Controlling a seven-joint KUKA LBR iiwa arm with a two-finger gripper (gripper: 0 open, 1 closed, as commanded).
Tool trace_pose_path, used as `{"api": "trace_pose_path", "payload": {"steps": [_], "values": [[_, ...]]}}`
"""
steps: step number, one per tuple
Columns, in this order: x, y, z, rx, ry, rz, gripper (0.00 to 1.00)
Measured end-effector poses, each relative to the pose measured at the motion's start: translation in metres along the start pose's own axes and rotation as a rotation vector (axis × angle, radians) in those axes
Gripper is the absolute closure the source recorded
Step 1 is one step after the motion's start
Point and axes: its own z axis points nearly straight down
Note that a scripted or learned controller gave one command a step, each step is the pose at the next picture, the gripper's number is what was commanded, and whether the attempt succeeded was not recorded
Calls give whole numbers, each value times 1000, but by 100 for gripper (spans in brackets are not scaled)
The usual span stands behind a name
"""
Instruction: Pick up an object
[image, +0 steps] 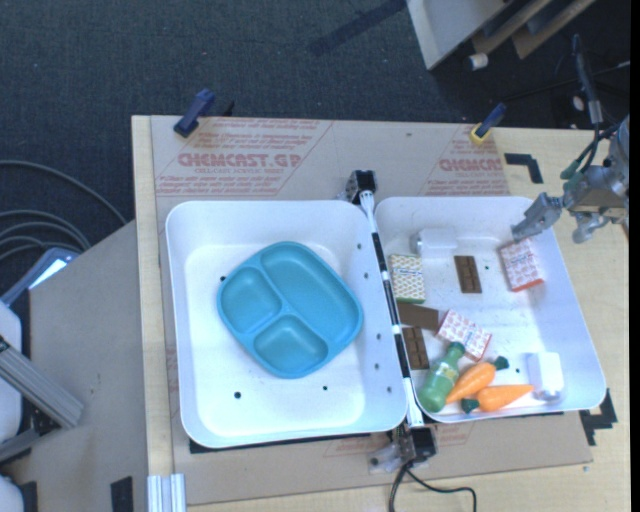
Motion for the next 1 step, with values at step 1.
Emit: {"api": "trace_pose_path", "payload": {"steps": [1], "values": [[27, 41, 146, 2, 1, 0, 0]]}}
